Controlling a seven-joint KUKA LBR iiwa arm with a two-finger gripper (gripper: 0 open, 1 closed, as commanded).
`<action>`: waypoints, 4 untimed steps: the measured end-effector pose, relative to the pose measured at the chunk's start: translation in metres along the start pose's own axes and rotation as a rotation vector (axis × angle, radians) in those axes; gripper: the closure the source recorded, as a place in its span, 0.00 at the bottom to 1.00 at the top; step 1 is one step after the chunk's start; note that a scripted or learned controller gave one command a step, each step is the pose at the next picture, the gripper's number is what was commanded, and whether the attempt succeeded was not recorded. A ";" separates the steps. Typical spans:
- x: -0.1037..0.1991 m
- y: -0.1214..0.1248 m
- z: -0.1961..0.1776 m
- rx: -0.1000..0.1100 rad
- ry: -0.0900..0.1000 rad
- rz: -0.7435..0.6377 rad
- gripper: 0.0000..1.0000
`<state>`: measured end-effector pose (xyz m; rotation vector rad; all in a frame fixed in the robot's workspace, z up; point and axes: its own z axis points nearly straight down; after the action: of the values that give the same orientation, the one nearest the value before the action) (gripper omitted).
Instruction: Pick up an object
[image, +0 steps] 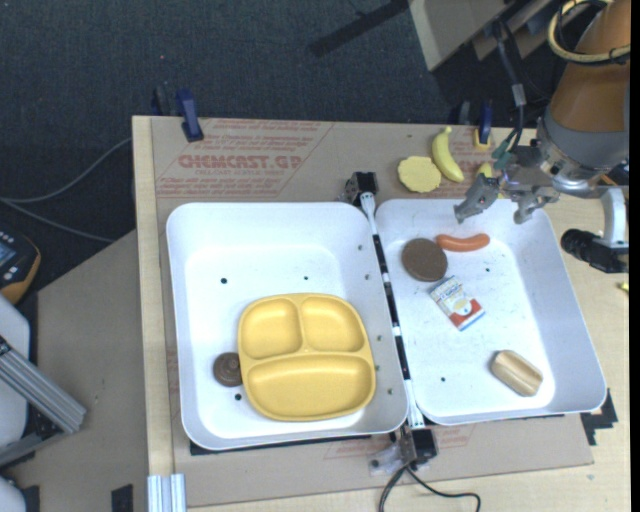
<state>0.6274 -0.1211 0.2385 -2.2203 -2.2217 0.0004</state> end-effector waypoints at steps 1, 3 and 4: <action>-0.004 -0.007 0.161 0.004 0.003 0.003 0.00; 0.014 0.031 0.151 -0.004 0.001 0.001 0.00; 0.021 0.038 0.153 0.007 -0.002 0.004 0.00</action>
<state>0.6652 -0.0996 0.0857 -2.2216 -2.2148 0.0101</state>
